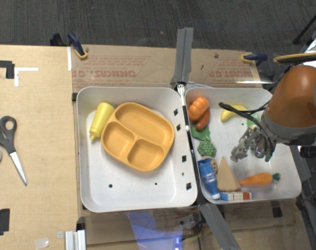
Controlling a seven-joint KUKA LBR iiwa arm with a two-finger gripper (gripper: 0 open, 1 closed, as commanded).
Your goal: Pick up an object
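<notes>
My gripper [253,149] hangs low over the right bin [285,163], in its right half, under the grey and orange wrist. Its fingers stand open, with bare bin floor between them. A toy carrot [257,179] lies just below the gripper, near the bin's front wall. A tan wedge [227,177] and a blue can [206,175] lie to the gripper's lower left. A yellow banana [231,112] lies at the back of the bin. An orange pumpkin-like toy [198,106] and green pieces [205,141] sit along the left wall.
The left bin [95,186] holds an orange divided plate [137,136] and a yellow bottle [100,120]. A small red, white and blue box [236,196] lies at the right bin's front edge. Scissors [10,147] lie on the bench far left.
</notes>
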